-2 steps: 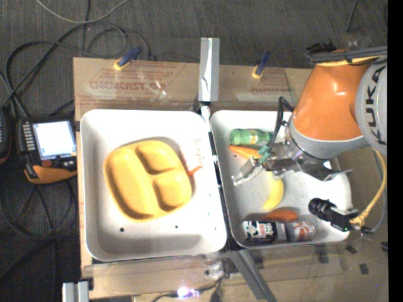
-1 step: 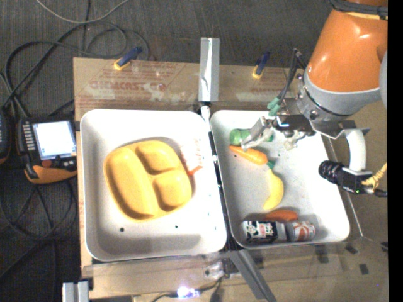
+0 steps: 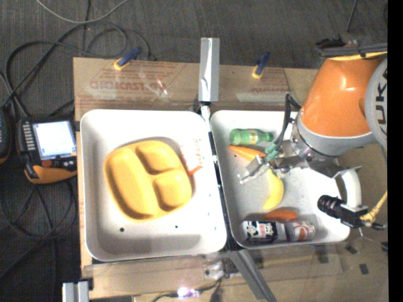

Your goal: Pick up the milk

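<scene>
- Left bin (image 3: pixel 94 168): you have a yellow tray (image 3: pixel 149 178) with three compartments lying in it, and nothing there concerns this task.
- Right bin (image 3: pixel 221 187): at its far end lie a green bottle (image 3: pixel 250 136) and, just nearer, a carrot (image 3: pixel 247 150); a banana (image 3: pixel 274 190) lies in the middle.
- The milk (image 3: pixel 261 231), as I judge the dark carton with white print to be, lies on its side against the near wall, left of a can (image 3: pixel 301 231); an orange thing (image 3: pixel 281 215) sits just behind the two.
- The gripper (image 3: pixel 254 169) hangs over the middle of the right bin, near the carrot and the banana's far tip. Its fingers are spread and pinch nothing.
- Step in hand, by my reading: the approach. The grasp is not yet made, and the gripper is well apart from the milk.
- Your next move calls for travel toward the near wall, then a descent over the carton with the fingers across its narrow side. Watch the wall and the can; both crowd the carton.
</scene>
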You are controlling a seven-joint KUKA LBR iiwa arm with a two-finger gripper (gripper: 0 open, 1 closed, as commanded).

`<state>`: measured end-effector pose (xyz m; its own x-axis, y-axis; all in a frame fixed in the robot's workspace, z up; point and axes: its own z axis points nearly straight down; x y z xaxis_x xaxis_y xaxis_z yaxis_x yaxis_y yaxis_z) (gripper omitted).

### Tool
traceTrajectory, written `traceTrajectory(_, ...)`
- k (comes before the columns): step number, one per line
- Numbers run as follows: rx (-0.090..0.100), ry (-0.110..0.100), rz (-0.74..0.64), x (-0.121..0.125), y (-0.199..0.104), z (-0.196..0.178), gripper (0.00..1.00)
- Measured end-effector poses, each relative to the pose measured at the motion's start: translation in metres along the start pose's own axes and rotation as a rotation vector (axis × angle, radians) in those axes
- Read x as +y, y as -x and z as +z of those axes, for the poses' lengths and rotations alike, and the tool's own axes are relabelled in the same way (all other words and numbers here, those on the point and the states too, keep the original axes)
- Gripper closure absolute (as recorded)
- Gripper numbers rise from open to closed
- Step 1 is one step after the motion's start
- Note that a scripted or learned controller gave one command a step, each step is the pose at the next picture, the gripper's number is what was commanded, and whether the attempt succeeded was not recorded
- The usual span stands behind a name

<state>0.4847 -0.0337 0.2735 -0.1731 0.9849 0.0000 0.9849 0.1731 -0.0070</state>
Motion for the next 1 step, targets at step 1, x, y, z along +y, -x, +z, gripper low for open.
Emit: traceTrajectory(1,0.003,-0.001,-0.061,-0.0069,0.0365,0.0934,0.0)
